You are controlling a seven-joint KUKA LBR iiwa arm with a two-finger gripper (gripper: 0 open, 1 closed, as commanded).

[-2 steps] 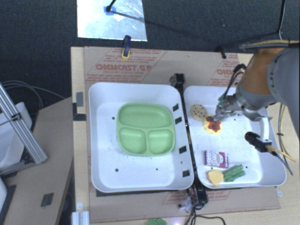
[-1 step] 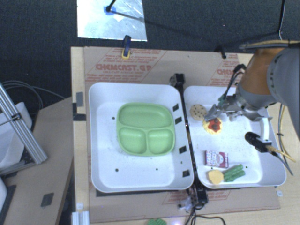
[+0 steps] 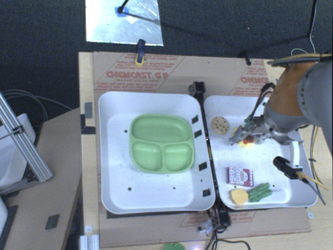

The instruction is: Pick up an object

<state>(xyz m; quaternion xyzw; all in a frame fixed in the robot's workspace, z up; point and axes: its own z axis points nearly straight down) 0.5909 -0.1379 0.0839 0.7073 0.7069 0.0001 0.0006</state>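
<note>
Gripper sits low in the right white plastic bin, up-view from the small red and white printed box and a touch to its view-right. I cannot tell how the jaws stand; the metal tips blur together from up here. A small yellow and red lump lies right at the tips, touching or nearly so. I can't see if it's between them or just under them, so I'm not calling it held.

Grey arm with its orange band comes in from view-right of the box, high over the bin's far corner.

Other things, all placed off that box:
- Round tan cookie with dark chips: up-view and slightly view-left of it, near the bin's inner wall, apart from the gripper.
- Yellow rounded piece: just down-view of it, near the bin's front rim.
- Green pod-shaped toy: down-view and view-right, touching the yellow piece.
- The box itself lies flat on the bin floor, well apart from the gripper.

Left white plastic bin is view-left of the box, across the divider. It carries a pale green three-compartment plate, flat and roughly centred. Both bins rest on a tan printed cardboard sheet on the bench.
</note>
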